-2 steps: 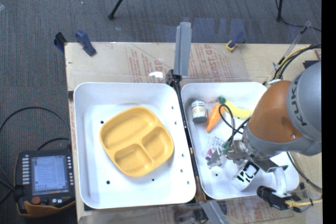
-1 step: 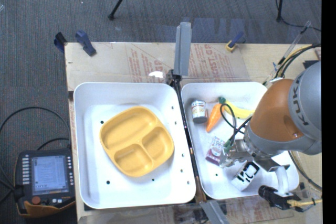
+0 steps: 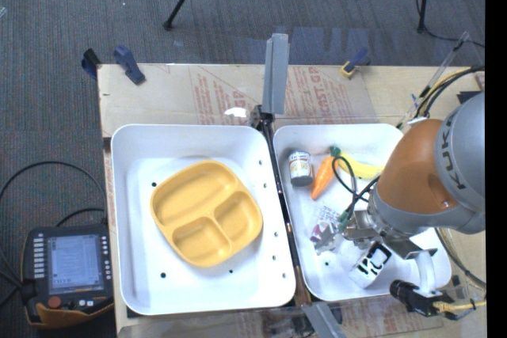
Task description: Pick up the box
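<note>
Left of the bench, a pendant lies on the floor. Next, the left bin holds a yellow plate. The right bin holds a can, a carrot, a crumpled packet and a banana. The gripper hangs beside the packet, its opening hidden under the wrist, so I cannot tell its state. The box, white with black marks, lies at the bin's near right, just below the gripper.

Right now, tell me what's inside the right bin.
The right bin holds a small can, a carrot, a banana and a crumpled wrapper. The arm covers the rest.
</note>
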